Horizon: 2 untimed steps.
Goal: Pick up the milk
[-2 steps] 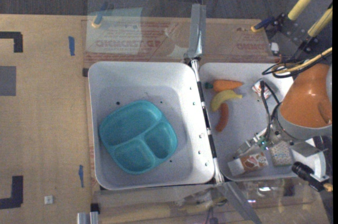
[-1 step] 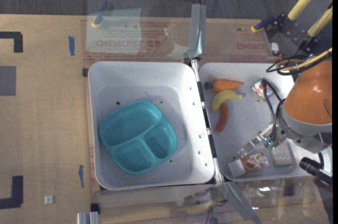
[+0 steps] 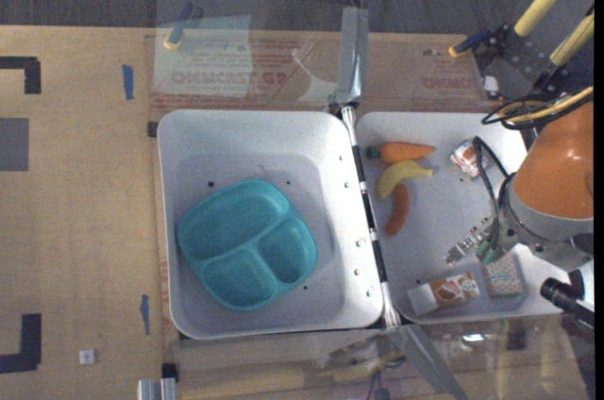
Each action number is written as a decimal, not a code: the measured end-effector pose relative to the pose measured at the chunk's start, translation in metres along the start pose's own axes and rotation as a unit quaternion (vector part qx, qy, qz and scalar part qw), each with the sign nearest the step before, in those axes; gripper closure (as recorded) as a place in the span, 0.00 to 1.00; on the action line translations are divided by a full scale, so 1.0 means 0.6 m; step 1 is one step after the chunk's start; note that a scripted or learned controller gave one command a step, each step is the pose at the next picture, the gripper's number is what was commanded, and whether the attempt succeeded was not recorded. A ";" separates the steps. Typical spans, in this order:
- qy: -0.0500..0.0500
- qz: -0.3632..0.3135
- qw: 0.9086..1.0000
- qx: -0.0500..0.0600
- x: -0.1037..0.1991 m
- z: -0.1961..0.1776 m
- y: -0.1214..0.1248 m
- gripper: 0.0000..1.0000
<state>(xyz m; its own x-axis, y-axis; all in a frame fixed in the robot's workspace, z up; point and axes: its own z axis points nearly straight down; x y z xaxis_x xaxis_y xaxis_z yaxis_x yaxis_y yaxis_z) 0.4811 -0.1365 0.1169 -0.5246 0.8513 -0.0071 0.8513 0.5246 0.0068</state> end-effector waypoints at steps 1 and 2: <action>0.000 0.000 1.000 0.000 -0.001 0.000 -0.001 0.00; 0.004 0.082 0.997 0.004 0.034 0.014 0.018 0.00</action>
<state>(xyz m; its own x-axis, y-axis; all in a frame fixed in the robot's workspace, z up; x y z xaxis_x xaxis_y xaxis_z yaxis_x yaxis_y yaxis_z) 0.4793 -0.1135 0.1084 -0.3775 0.9260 0.0012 0.9260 0.3775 0.0000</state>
